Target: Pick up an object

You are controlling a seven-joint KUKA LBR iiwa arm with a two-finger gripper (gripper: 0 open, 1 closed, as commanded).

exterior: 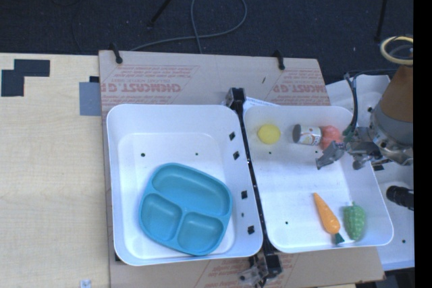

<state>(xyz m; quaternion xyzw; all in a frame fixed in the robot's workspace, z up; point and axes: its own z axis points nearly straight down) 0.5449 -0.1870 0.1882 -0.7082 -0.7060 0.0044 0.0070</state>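
Observation:
The right bin (297, 239) holds several small objects. A yellow ball (268, 133) lies at its far left, with a small metal can (308, 135) on its side to the right of it and a red-orange toy (331, 135) just beyond that. An orange carrot (327, 212) and a green knobbly toy (354, 221) lie in the near right corner. My gripper (343, 158) hangs over the bin's right side, just below the red-orange toy. It is open and nothing is between its fingers.
The left bin (125, 145) holds a blue divided plate (185, 208). A black divider (244, 172) runs between the bins. The grey arm (395, 125) comes in over the right bin's right rim. Cardboard lies under both bins.

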